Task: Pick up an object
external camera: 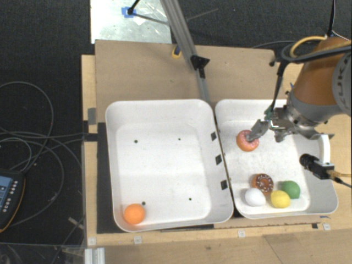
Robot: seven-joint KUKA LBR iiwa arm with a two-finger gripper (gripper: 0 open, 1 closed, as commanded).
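Note:
A pink frosted donut (247,141) lies in the upper left part of the right bin (316,202). My gripper (268,133) hangs just to the donut's right, open, with its left finger (257,130) touching or just over the donut's upper right edge. Nothing sits between the fingers. At the right bin's front lie a chocolate sprinkled donut (263,182), a white ball (254,197), a yellow ball (280,199) and a green ball (291,189), packed close together. An orange ball (134,214) rests in the front left corner of the left bin (159,114).
The two bins meet along a raised rim with black clips (218,159). A grey pole (184,34) slants over the brown bench behind the bins. Cables and a handheld pendant (8,197) lie on the dark floor to the left.

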